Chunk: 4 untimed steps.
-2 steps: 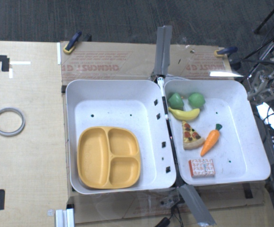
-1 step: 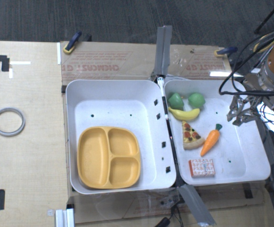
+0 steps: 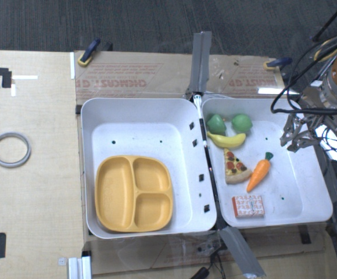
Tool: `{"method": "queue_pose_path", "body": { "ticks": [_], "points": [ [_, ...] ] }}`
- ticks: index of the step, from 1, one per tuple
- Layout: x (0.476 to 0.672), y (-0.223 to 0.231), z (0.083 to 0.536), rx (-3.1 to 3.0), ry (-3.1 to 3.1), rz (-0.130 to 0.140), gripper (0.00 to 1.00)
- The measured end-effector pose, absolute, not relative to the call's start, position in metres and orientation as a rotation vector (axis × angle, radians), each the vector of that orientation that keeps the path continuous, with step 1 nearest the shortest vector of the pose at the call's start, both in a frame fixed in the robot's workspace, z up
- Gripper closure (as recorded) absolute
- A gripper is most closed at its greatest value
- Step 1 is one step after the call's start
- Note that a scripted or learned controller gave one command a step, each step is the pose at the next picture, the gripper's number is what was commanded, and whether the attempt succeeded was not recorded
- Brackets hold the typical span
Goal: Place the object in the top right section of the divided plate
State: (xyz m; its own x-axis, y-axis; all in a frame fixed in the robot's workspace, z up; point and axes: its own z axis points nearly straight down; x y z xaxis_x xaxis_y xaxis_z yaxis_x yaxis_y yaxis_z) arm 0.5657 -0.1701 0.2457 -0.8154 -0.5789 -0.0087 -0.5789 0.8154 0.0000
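White bins [image 3: 93, 127] on wood bench [image 3: 29, 214]; yellow divided plate [image 3: 135, 192] in left bin; claw [image 3: 296, 135] open, holding nothing.

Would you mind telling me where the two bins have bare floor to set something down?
Left bin: bare along the far strip above the yellow divided plate. Right bin: bare right of the carrot and red box. Crowded near the divider, where green items, banana and pizza slice cluster.

2 bins [image 3: 93, 127], 1 plate [image 3: 135, 193], 2 green fruits [image 3: 217, 124], 1 banana [image 3: 226, 139], pizza [image 3: 236, 168], carrot [image 3: 258, 174], box [image 3: 248, 206].
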Motion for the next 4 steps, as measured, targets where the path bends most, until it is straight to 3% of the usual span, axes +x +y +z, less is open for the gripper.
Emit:
{"method": "queue_pose_path", "body": {
  "ticks": [1, 4],
  "points": [
    [0.522, -0.218, 0.189, -1.397, 2.811, 0.003, 1.0],
    [0.526, -0.216, 0.217, -1.374, 2.807, 0.002, 1.0]
  ]
}}
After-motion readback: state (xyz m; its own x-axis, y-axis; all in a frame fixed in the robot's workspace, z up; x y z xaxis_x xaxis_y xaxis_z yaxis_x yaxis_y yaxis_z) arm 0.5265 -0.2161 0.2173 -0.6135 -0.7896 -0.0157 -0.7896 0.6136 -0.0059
